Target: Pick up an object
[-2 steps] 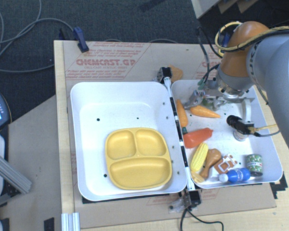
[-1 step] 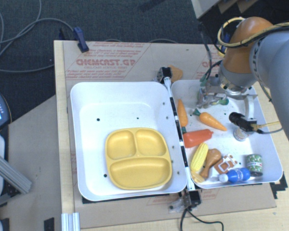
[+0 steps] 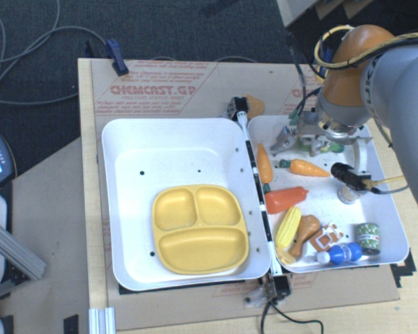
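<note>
Carrot (image 3: pixel 309 168): nearest candidate for the pick; lies in the right bin (image 3: pixel 390 223), upper middle of its floor, free of its neighbours.
Carrot axis: long axis runs roughly left-right in the camera view, fat end toward the divider, thin tip pointing toward the arm's side.
Pincer (image 3: pixel 301 137): sits low over the back part of the right bin, under the grey wrist and the orange band (image 3: pixel 352 61).
Pincer state: metal parts overlap in the view; I cannot tell how far apart they stand, and nothing is seen between them.
Key relation: carrot lies just in front of the pincer, toward the near edge of the surface (image 3: pixel 195 305), slightly to the arm's side; near but apart, no contact visible.
Judgement on approach: a short shift toward the viewer and then down should put the pincer over the carrot; closing across the short width, that is front-to-back, looks best.
Other items, right bin: second orange piece (image 3: pixel 263 165) along the divider, red pepper (image 3: pixel 285 198), corn cob (image 3: pixel 288 227), drumstick (image 3: pixel 306 232), blue bottle (image 3: pixel 340 255), small green can (image 3: pixel 368 235).
Left bin (image 3: pixel 125 186): holds a yellow divided plate (image 3: pixel 198 228), well apart from the pincer.
Risk: the carrot is round and may roll off toward the pepper if nudged off-centre.
Task status: judged not yet done; nothing lifted.
</note>
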